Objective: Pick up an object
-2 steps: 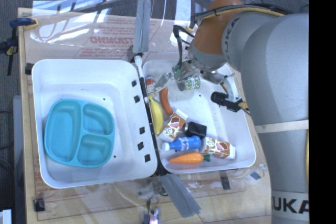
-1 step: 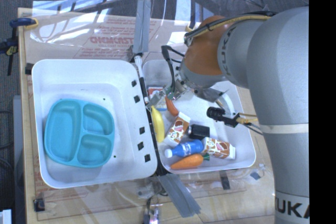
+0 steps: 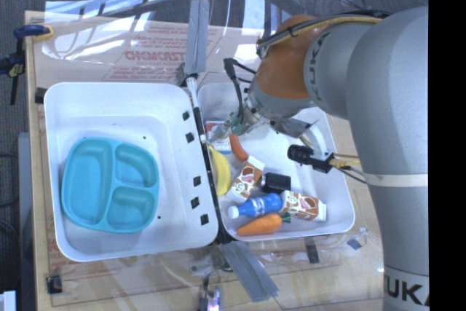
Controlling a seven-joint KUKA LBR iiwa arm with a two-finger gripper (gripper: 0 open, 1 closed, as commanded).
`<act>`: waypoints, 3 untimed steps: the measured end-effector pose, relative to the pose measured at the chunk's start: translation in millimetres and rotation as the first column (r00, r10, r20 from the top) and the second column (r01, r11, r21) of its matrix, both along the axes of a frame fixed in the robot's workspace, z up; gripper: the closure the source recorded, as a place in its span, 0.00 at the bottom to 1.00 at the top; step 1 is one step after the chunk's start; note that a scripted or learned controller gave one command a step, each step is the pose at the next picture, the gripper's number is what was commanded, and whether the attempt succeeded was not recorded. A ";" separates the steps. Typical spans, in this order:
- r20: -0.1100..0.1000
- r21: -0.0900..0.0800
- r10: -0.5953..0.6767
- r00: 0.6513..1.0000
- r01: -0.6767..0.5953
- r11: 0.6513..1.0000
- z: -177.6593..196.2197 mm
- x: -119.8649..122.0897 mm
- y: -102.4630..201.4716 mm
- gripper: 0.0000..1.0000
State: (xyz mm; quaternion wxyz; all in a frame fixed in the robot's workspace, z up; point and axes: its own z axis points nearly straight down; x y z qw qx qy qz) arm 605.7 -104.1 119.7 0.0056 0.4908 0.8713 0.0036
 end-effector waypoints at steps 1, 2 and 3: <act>-0.012 -0.001 -0.071 0.997 0.071 0.998 83.5 51.6 39.7 1.00; -0.011 0.000 -0.217 0.976 0.217 0.976 0.6 37.6 10.5 1.00; 0.013 -0.001 -0.063 0.998 0.063 0.998 -0.8 59.4 8.6 1.00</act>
